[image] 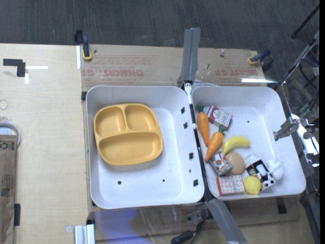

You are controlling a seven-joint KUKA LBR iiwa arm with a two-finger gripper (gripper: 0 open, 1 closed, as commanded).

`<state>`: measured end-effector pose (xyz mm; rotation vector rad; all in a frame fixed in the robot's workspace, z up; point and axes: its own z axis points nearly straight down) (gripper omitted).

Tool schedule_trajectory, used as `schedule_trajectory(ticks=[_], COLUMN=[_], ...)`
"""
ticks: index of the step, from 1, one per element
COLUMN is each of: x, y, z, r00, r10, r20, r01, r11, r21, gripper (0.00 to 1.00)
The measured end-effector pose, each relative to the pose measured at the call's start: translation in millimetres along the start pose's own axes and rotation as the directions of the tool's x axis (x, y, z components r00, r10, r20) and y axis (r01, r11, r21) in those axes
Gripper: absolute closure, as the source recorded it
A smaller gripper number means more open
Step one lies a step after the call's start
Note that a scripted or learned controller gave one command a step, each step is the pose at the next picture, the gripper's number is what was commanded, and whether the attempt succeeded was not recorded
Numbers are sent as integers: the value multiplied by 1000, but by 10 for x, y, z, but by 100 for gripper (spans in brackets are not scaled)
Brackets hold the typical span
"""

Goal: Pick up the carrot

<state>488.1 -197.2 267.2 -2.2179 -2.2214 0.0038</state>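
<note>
We saw two carrots in the right bin point(256, 120), both close to its left wall. The longer carrot point(202, 127) lay nearly straight along that wall, its green top toward the far side of the bin. The shorter carrot point(214, 145) lay tilted just beside it, with its green top up against the longer one's lower half and its tip pointing down toward the near left. Nothing rested on top of either carrot.

A red and white carton point(220, 117) sat just right of the longer carrot's top. A banana point(235, 144) curved just right of the shorter carrot, near it, though we could not tell whether they touched. Below the shorter carrot's tip was a second small carton point(220, 164), pressed against a brown rounded item point(235, 161). Nearer the front wall lay a flat red-printed box point(230, 185) with a lemon point(252, 185) touching its right side, and a black and white toy point(264, 173) beside that.

The left bin point(152, 184) held a yellow divided plate point(128, 134) in its far left part, flat on the floor of the bin.

At the right rim of the right bin we made out grey metal parts that we took for the gripper point(293, 129), well apart from both carrots with the pile of other items between them. It was partly cut off and blurred there, so we could not tell whether the pincer was wide, narrow or holding anything
</note>
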Motion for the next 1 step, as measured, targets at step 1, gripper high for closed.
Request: schedule_trajectory(ticks=[1], x=[514], y=[597], z=[1135], r00=[985], r10=[-174], r20=[0], r01=[174], r11=[985], r21=[-1], gripper=[0])
